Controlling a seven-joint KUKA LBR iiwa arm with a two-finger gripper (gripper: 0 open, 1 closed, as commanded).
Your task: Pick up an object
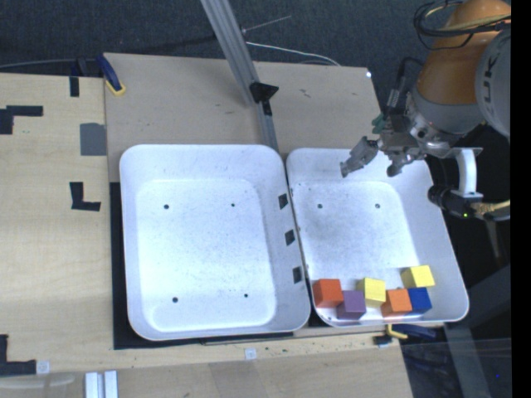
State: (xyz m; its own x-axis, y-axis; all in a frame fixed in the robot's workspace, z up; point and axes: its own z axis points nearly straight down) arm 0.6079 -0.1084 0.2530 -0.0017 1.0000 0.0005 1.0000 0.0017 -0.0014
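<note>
Several small blocks lie along the near edge of the right bin (431,222): an orange block (328,292), a purple block (353,303), a yellow block (374,289), a second orange block (398,301), a blue block (419,300) and a second yellow block (417,276). My gripper (373,163) hangs over the far edge of the right bin, well away from the blocks. Its two fingers are spread apart with nothing between them.
The left bin (133,222) sits beside the right one, with black clips along their shared wall. A slanted metal rod (232,44) reaches down to the bins' far junction. Cables and a connector hang off the arm at the right.
</note>
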